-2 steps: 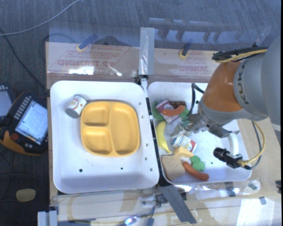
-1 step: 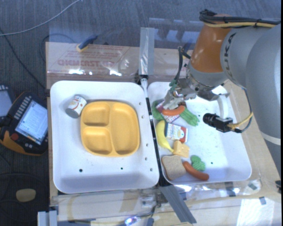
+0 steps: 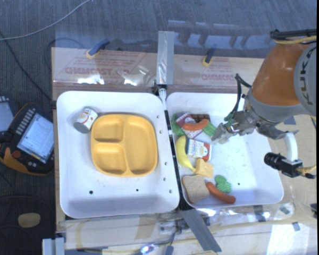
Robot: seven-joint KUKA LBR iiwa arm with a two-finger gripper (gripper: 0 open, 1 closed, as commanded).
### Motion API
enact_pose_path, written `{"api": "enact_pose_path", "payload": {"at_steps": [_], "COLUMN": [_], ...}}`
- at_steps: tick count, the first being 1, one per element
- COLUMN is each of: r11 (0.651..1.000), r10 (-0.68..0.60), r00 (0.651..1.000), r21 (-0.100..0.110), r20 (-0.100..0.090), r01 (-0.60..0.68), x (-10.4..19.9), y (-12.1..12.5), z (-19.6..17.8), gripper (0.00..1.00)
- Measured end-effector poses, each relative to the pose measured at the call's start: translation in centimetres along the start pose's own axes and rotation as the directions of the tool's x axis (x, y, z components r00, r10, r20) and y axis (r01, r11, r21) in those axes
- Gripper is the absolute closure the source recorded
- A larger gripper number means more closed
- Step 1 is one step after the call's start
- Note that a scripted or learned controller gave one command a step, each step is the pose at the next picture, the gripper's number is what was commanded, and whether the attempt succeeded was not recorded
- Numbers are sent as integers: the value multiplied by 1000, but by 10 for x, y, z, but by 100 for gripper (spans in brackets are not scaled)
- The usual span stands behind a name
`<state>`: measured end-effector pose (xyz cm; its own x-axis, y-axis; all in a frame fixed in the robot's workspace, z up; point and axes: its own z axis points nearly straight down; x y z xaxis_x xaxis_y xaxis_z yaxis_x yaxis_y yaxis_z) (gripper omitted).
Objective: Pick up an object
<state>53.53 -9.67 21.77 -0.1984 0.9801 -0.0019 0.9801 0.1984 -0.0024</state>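
Nearest you, along the table's front edge, a toy sausage is lying in the right bin beside a bread slice and a green piece. Further back, a cheese wedge, a banana and a small carton are crowding the bin's left side, with another sausage behind them. The claw is hovering just right of that pile; you cannot tell whether it is released or clenched. In the left bin, a yellow divided plate is sitting, a small can touching its far left corner.
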Motion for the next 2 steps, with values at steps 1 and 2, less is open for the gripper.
{"api": "enact_pose_path", "payload": {"at_steps": [1, 2], "r11": [1000, 998], "r10": [0, -56], "r00": [1000, 998], "r21": [0, -23], "r20": [-1, 9], "r01": [0, 56], "x": [0, -60], "y": [0, 27], "z": [0, 114], "gripper": [0, 0]}}
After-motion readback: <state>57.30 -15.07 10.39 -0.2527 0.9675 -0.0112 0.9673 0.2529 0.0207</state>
